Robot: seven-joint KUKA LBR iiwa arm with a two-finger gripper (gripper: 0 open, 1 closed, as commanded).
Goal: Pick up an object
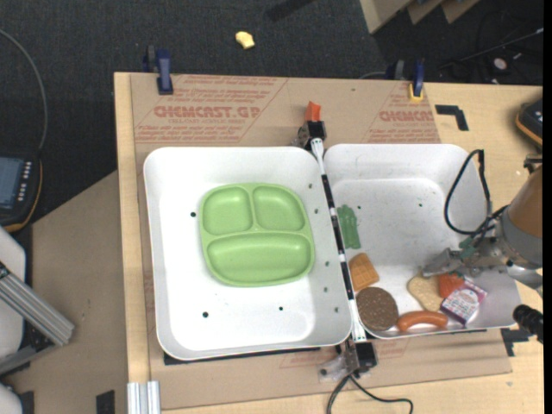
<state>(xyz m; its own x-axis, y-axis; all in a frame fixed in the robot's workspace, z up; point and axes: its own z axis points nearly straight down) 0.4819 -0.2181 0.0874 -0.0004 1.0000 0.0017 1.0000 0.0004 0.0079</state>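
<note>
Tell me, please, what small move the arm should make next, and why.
Probably a short descent straight down. The end effector hovers in the right bin, above the crowded near corner where a red-and-white packet, a tan piece and an orange sausage lie close together. Nothing is seen between its fingers, so no object is picked up yet.

Probably a robotics lab: clamps (162, 68) at eleven o'clock pin protective board (224, 110) to the bench; cables trail across dark carpet (78, 24).
</note>
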